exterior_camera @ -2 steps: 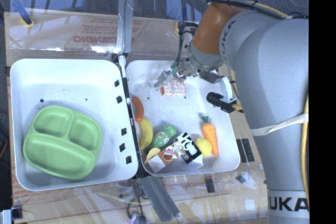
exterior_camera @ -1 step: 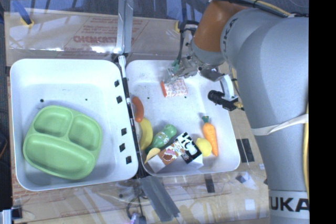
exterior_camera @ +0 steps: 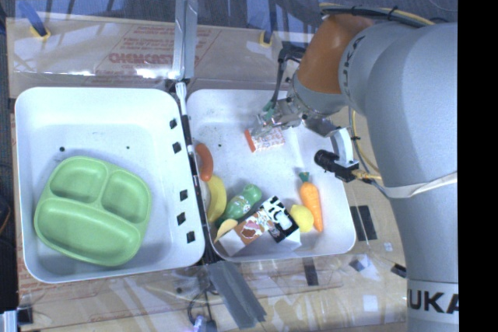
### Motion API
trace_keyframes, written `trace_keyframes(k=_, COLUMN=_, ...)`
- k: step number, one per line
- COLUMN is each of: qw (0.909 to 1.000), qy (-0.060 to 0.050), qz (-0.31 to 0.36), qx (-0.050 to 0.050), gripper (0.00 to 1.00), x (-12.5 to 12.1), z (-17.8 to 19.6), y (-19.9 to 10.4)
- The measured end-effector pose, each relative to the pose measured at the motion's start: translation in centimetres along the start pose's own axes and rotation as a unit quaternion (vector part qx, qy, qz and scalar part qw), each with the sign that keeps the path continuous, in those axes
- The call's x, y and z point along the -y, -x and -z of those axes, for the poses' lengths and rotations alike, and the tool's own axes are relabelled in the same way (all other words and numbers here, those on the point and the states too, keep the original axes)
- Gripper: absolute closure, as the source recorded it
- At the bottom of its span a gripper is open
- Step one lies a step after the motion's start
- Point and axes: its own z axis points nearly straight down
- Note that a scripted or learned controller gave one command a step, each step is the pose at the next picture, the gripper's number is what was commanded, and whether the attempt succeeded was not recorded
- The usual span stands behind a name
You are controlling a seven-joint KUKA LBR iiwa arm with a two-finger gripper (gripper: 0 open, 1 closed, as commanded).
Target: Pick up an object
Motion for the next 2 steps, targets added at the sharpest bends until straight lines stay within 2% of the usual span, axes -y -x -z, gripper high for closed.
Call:
trace_keyframes(k=1, qw=1.0000, qy=-0.002, qz=0.000, qx=0.000, gripper=0.00, x=0.09, z=-0.12, y=-0.01)
trace_keyframes(k=2, qw=1.0000, qy=-0.003, qz=0.003, qx=0.002, gripper=1.00, x=0.01, z=0.67, y=0.15)
